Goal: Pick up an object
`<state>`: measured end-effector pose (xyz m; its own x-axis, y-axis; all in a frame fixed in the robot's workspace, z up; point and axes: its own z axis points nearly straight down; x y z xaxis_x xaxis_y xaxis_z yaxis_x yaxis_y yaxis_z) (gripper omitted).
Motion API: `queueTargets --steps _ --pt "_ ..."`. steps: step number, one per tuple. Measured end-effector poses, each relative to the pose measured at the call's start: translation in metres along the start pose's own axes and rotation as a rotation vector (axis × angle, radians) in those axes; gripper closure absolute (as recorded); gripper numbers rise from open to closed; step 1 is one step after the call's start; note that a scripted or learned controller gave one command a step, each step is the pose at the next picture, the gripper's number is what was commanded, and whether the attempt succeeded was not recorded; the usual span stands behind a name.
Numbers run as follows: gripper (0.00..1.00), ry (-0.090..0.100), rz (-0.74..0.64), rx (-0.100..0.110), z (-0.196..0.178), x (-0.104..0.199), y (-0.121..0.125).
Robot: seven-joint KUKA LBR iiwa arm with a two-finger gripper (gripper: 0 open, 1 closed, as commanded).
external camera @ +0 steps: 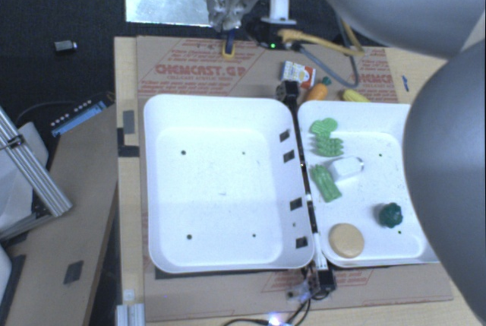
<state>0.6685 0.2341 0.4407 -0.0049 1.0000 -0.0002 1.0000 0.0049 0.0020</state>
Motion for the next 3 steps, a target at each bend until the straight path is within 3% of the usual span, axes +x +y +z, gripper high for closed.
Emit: queueTargets --steps 3 --pt "1.0 -0.001 0.001 0.0 0.022 0.0 0.0"
